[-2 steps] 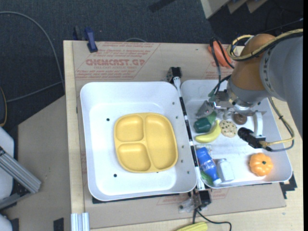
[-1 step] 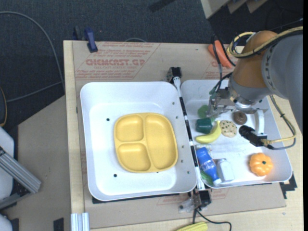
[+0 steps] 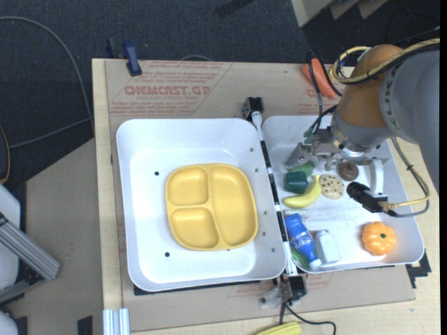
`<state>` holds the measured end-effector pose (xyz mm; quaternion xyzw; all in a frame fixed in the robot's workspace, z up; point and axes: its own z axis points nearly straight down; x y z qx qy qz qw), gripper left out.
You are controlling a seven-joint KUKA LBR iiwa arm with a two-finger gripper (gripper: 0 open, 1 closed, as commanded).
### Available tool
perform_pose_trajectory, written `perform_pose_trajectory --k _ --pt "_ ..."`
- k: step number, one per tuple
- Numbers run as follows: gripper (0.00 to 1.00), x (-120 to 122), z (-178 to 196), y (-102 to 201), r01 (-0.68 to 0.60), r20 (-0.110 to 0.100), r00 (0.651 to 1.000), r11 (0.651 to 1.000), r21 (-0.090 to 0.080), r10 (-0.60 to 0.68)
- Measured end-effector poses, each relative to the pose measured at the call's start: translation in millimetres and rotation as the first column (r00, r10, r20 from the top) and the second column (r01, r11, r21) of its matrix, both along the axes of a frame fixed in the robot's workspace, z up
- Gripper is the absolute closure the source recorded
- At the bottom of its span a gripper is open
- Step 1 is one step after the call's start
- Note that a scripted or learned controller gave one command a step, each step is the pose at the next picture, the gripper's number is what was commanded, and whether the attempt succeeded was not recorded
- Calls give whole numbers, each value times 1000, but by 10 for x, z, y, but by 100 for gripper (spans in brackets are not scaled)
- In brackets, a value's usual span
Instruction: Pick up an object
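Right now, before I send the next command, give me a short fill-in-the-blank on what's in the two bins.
1. The yellow divided tray lies in the ____ bin of the camera view.
2. The banana lies just below the ____ block.
3. The small pumpkin is ____ in colour.
4. The hand sits over the ____ bin.

Missing words: left; green; orange; right
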<state>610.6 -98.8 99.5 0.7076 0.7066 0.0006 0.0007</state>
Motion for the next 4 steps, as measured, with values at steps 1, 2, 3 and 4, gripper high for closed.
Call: perform_pose_trajectory --k 1,2,3,4 --pt "0 -198 -115 10 -2 8 1000 1000 -2 2" --pt "100 -199 -25 13 -1 7 1000 1000 -1 1" --pt "0 -201 -27 13 -1 7 1000 1000 -1 1" --pt "0 -636 -112 -81 -2 10 1000 1000 -2 2"
